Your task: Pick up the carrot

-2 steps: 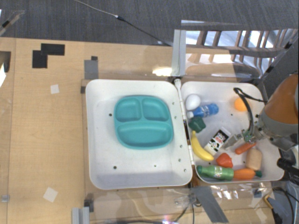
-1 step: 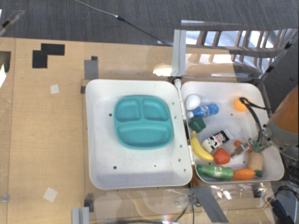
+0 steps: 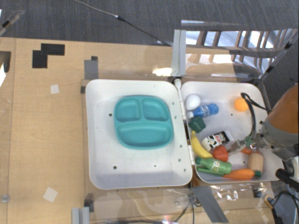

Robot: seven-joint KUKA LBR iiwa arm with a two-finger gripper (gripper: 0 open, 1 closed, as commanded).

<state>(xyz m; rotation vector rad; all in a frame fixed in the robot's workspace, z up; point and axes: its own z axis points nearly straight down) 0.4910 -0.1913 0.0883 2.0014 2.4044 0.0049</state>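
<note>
Two shallow white plastic bins are seen from above on a pale wooden bench (image 3: pixel 42 148). The left bin (image 3: pixel 100 171) holds a teal plastic plate with three compartments (image 3: pixel 142 122), lying flat near the middle of the bin floor.

The right bin (image 3: pixel 219 88) holds the loose items. A white egg-shaped object (image 3: pixel 192 101) lies against the dividing wall, with a small blue plastic bottle (image 3: pixel 205 110) just beside it and a dark green block (image 3: pixel 197 123) just below the bottle. An orange ball (image 3: pixel 241 104) rests apart from them toward the far right of the bin. A yellow toy banana (image 3: pixel 200 148) lies near the dividing wall, with a small black-and-white printed packet (image 3: pixel 218 138) beside it; the printing on the packet is too small to be read. A red rounded toy (image 3: pixel 220 153) sits just below the packet, above a green elongated toy with yellow markings (image 3: pixel 213 166). A tan cylindrical piece (image 3: pixel 255 161) stands to their right.

The orange toy carrot (image 3: pixel 240 174) lies on its side along the near edge of the right bin, touching the end of the green toy and just below the tan cylinder.

The grey arm with its orange band (image 3: pixel 285 113) enters from the right. The two-finger gripper (image 3: pixel 245 146) is placed low over the right bin, above the carrot and beside the red toy; nothing is seen between its fingers, and whether they are apart or together cannot be told.
</note>
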